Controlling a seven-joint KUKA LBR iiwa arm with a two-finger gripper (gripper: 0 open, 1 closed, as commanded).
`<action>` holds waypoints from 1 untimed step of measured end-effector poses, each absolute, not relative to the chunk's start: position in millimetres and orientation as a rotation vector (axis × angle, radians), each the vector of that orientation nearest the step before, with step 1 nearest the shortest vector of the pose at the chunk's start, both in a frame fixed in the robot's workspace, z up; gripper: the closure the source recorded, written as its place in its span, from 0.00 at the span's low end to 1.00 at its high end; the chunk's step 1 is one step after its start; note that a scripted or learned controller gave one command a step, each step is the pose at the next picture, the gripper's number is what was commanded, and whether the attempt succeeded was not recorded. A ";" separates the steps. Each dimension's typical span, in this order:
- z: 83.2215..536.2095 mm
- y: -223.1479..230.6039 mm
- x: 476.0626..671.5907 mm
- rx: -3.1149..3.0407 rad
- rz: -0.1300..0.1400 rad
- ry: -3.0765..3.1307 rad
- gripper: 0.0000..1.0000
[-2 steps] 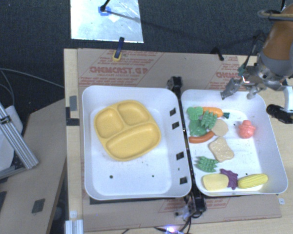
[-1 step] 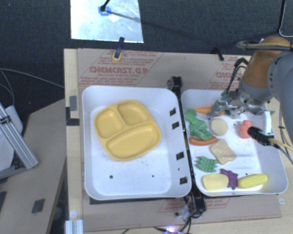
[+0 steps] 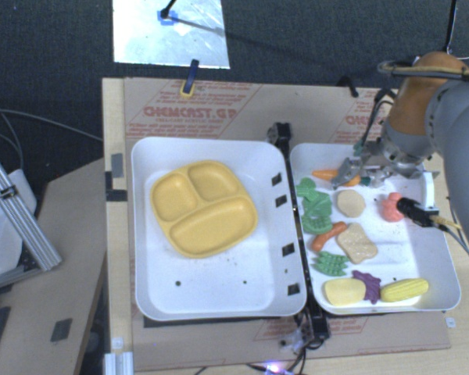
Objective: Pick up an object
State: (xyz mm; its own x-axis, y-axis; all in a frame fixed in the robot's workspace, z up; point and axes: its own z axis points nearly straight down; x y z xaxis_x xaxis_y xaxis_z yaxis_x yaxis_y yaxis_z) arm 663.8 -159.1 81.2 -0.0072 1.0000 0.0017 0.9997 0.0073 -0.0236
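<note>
The orange carrot piece [image 3: 325, 175] lies at the back of the right bin [image 3: 445, 276], close to the rear wall, and the tool [image 3: 352, 175] sits low just beside it, at its right end. Whether the tool is clenched or released I cannot tell, and nothing is seen caught in it, so the carrot counts as lying free.

It looks like a small plastic toy: light, stiff and rather smooth, so it may slide or roll aside if pinched off-centre. The safest hold is probably across its narrow width near the middle, with the long axis lying crosswise to the pinch.

Just in front sit a pale round piece [image 3: 349, 203] and a green leafy piece [image 3: 314, 206]. Further forward are a second carrot [image 3: 329, 236], a bread slice [image 3: 356, 244], a purple piece [image 3: 366, 283], a yellow block [image 3: 343, 291] and a corn cob [image 3: 404, 290]. A pink piece [image 3: 391, 208] lies to the right.

The left bin [image 3: 144, 287] carries a yellow divided plate [image 3: 203, 208]. Both bins rest on the worktop [image 3: 234, 112].
</note>
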 end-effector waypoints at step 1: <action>117.4 -99.4 670.2 -2.213 -0.008 -2.234 0.00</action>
State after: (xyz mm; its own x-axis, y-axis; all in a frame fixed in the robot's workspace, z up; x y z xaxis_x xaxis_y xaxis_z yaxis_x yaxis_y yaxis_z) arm 670.2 -99.4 117.4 -0.0096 1.0000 0.0015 0.9999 0.0096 0.0055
